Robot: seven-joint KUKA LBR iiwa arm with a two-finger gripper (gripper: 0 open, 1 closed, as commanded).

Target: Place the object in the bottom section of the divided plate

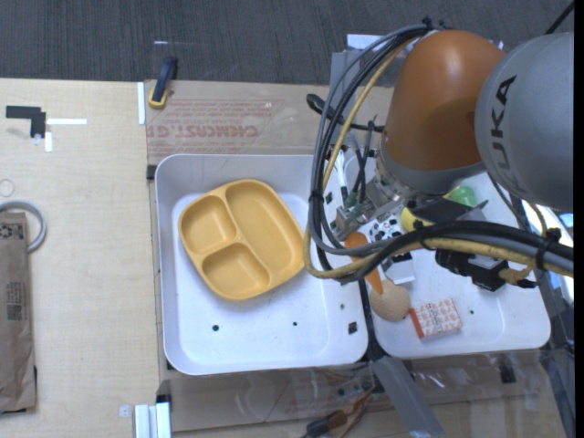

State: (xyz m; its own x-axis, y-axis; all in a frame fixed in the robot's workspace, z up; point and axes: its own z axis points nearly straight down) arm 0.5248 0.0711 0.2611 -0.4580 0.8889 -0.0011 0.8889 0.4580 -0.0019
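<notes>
A: The big grey arm (pixel 511 108) with its orange band fills the right side, cables looping down over the right bin (pixel 511 336).

B: And the left bin (pixel 169 272) holds the yellow divided plate (pixel 242 237), tilted, all three sections bare.

A: The gripper (pixel 365 213) sits low over the seam between the bins, buried in cables. Whether it's open or closed, I cannot tell.

B: Small stuff now: an orange, carrot-like piece (pixel 372 276) just under it, a tan rounded object (pixel 391 301) touching that, and a little red-and-white packet (pixel 438 318) beside them, all in the right bin.

A: Something green (pixel 462 194) peeks behind the wrist.
</notes>
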